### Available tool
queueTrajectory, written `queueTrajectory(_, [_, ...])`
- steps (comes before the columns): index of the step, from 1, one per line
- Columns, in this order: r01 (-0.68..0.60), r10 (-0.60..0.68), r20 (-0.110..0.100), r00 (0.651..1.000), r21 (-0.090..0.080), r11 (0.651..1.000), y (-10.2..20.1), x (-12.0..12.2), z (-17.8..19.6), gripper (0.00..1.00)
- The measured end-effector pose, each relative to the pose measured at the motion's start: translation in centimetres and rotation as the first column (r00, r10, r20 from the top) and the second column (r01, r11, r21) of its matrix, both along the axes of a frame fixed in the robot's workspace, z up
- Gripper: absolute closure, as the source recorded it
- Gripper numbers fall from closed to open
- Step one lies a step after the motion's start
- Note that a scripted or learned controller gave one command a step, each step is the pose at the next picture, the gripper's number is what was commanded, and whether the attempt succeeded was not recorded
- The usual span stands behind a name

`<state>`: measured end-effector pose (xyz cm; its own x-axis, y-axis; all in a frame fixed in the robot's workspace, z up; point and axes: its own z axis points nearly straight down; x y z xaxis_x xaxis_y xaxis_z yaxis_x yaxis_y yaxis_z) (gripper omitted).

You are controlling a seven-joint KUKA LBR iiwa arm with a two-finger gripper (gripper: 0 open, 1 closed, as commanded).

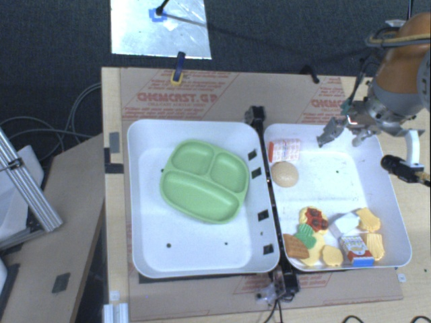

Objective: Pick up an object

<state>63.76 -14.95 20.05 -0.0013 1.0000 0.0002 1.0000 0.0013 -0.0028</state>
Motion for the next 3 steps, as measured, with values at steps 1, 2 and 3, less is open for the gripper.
queueTrajectory(1, [-0.003, 0.003, 0.002, 1.0, 0.0, 1.0, 0.4, 0.6, -4.4, 0.0])
queueTrajectory(2, [-0.004, 0.004, 0.002, 1.0, 0.0, 1.0, 0.9, 0.9, -8.6, 0.0])
queueTrajectory(3, [-0.004, 0.004, 0.002, 1.0, 0.0, 1.0, 1.0, 0.9, -11.7, 0.0])
